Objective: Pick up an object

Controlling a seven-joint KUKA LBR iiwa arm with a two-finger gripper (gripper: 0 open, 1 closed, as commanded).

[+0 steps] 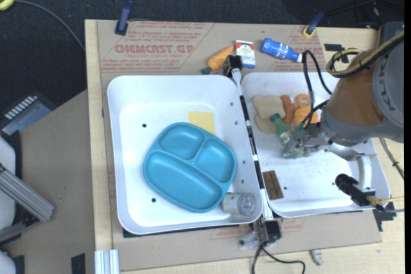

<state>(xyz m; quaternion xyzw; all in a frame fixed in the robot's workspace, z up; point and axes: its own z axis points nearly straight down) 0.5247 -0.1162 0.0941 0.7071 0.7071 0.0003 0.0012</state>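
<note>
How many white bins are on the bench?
2. The left bin holds a blue plate. The right bin sits beside it, under the arm.

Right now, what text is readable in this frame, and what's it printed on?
"CHEMCAST GP" in large red letters, on the brown protective paper covering the bench board, behind the left white bin.
Smaller red lines above and below that brand: too blurred to read.
Small white and red carton behind the bins: print too small to read.
Blue bottle lying beside it: label unreadable.
Small brown tag in the right white bin: unreadable.
</note>
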